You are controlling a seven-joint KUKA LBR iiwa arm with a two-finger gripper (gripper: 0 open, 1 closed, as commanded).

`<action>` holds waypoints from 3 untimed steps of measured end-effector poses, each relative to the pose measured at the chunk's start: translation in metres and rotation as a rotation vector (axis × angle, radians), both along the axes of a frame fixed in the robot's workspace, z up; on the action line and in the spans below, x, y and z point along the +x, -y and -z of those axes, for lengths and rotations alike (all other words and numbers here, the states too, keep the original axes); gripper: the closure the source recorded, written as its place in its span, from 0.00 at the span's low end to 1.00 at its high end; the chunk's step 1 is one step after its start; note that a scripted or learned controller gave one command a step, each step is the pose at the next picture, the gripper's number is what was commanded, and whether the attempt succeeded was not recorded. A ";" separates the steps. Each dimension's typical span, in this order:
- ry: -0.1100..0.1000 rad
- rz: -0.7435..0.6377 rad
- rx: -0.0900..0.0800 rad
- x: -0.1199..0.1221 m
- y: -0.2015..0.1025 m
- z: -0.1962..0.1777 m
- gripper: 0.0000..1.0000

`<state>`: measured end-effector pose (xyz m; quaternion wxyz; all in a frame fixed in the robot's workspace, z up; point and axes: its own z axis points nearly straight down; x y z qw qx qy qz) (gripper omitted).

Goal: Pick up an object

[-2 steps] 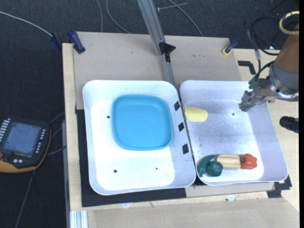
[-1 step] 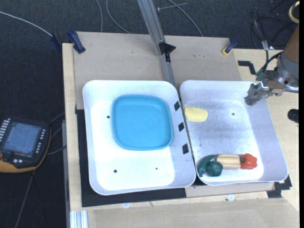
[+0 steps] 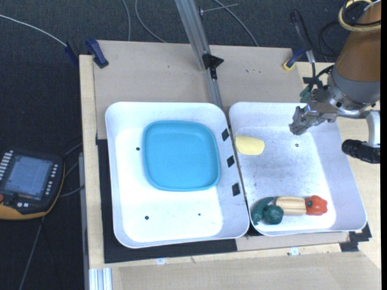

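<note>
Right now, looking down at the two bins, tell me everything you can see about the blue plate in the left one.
The blue plate is a squarish dish with rounded corners and a shallow raised rim, light blue all over, with a smooth plastic look. It lies flat and right side up on the floor of the left bin, toward the bin's far half and about centred across it. Nothing rests on it. It touches nothing but the bin floor, and the gripper hangs over the right bin, well apart from it.

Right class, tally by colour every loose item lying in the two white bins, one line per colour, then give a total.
Blue, square plastic plate: 1
Yellow, rounded lemon-like piece: 1
Green, rounded dark toy vegetable: 1
Tan, wooden stick-shaped piece: 1
Red, small tomato-like piece: 1
Total: 5
</note>
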<state>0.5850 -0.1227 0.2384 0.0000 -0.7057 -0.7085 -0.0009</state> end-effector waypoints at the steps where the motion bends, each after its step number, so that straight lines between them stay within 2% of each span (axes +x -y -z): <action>1: -0.002 0.000 0.000 0.001 -0.052 0.010 1.00; 3: -0.001 0.000 0.000 -0.006 -0.166 0.015 1.00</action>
